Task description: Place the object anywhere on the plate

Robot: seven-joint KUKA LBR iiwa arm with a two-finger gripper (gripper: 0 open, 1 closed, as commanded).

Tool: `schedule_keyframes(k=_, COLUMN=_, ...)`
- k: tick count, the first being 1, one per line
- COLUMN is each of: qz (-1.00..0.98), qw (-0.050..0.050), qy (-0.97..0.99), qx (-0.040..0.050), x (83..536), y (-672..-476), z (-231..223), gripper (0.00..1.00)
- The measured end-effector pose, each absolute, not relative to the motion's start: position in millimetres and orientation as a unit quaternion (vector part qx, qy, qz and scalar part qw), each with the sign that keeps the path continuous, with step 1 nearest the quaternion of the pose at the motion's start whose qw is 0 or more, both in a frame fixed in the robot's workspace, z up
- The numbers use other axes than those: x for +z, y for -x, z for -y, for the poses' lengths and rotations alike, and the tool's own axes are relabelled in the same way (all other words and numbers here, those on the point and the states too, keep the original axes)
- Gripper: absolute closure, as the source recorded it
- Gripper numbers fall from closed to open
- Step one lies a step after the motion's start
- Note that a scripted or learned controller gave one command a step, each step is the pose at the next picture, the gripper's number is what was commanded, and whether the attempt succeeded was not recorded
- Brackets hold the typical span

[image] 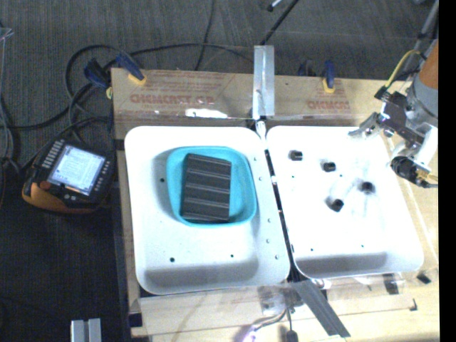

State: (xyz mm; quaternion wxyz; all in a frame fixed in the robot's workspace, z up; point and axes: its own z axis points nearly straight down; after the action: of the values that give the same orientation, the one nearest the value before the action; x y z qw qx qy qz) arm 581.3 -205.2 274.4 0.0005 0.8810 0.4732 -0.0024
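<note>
While the counter [214, 98] is carrying two white bins side by side, the left bin [146, 226] is holding the blue plate [246, 191] near its middle, and the right bin [385, 244] is lying under the arm's reach; the plate is sitting clear of the left bin's walls on every side, with bare white floor showing around it; the dark ridged block [206, 187], which I am judging to be the task's thing, is lying flat on the plate, inside its rim, its long axis running from the far side of the view toward the near side with a slight tilt; the end effector [397, 125] is hanging over the far right corner of the right bin, well apart from the block, so the block is lying toward the view's left of it, across the ridge where the two bins are meeting; whether the end effector is apart or together I am not able to tell, and nothing is showing held in it; as I am reading it, the placing is looking done already, and any coming move is calling only for room to draw off toward the view's right, where nothing is standing in the way; four small black pieces [328, 167] are lying scattered on the right bin's floor, between the end effector and the dividing ridge, apart from one another, too small for naming.
</note>
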Motion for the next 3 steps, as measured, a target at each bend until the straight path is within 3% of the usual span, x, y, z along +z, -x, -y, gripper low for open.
schedule_keyframes(k=1, qz=-0.473, qw=0.001, qy=-0.881, qx=-0.0024, x=274, y=-581.3, z=205, gripper=0.0)
schedule_keyframes(k=2, qz=-0.393, qw=-0.001, qy=-0.919, qx=-0.002, x=240, y=-553.6, z=155, gripper=0.0)
schedule_keyframes(k=3, qz=-0.333, qw=0.001, qy=-0.943, qx=-0.0016, x=373, y=-589.4, z=178, gripper=0.0)
